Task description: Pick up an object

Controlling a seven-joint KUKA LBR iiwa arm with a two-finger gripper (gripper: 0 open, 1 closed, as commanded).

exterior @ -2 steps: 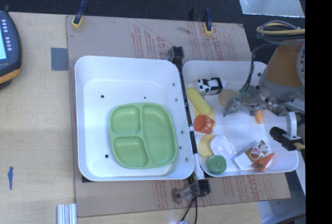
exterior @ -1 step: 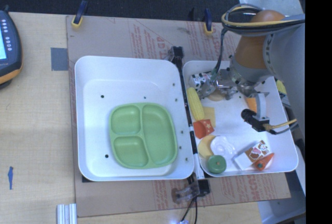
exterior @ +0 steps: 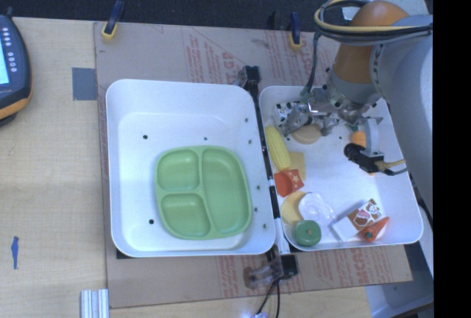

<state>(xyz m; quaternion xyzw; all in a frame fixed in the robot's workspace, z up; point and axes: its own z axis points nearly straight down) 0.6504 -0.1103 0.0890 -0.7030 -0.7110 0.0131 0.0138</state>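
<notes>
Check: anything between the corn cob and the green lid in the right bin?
Camera view: yes. Between corn cob and green lid lie a red packet and a yellow round piece.

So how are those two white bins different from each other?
The left bin bears just one thing, a green divided plate; the right bin bears many small toys, among them a corn cob and a carrot. The gripper is over the right bin, not the left. Both are shallow and white.

Glossy white plastic bins [exterior: 184,99], matt green plastic tray [exterior: 202,193], bare wooden bench [exterior: 44,184].
</notes>
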